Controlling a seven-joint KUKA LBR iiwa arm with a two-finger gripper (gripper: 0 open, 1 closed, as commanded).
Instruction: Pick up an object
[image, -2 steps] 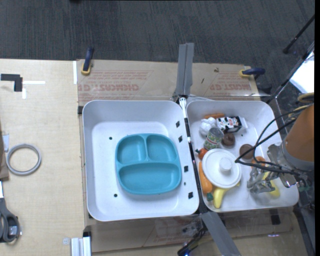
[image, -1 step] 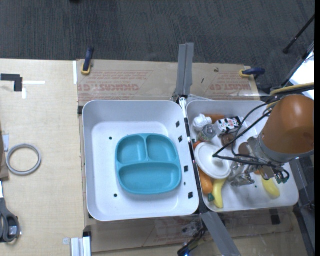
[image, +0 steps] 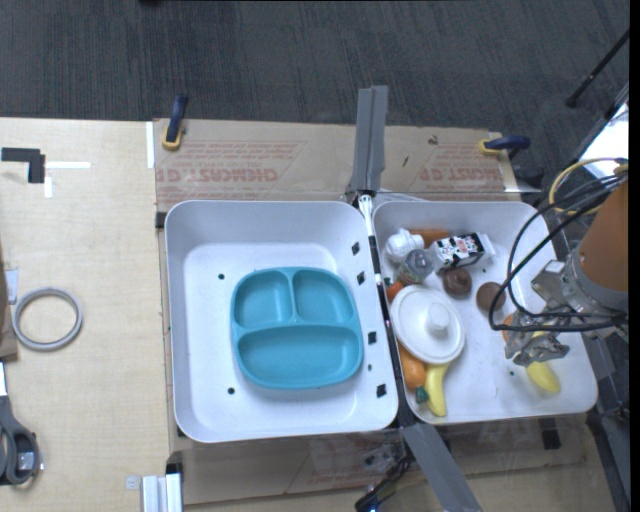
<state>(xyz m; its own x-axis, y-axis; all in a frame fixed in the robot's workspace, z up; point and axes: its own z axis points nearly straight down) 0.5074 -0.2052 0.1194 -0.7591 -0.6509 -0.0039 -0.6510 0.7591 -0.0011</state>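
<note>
Low over the right bin (image: 500, 215) hangs the claw (image: 535, 350), near that bin's right wall; whether its fingers are apart or together I cannot tell, for cables and metal parts blur its tip. A small yellow object (image: 544, 377) lies just beside the claw on the bin floor, and nothing visibly sits between the fingers.

By size, the bench (image: 90, 260) comes first, pale wood with a cardboard sheet (image: 260, 160) beneath the bins. The left bin (image: 200, 300) holds a blue divided plate (image: 297, 328) at its middle. The right bin carries a white round lid (image: 428, 324) by its left wall, a banana (image: 436, 390) and an orange piece (image: 413, 372) touching below it, a small printed carton (image: 462, 247), a white bottle (image: 403, 243), and two brown lumps (image: 457, 282).

On the bench at the far left lies a grey tape ring (image: 45, 318), with scissors (image: 18, 450) below it.
</note>
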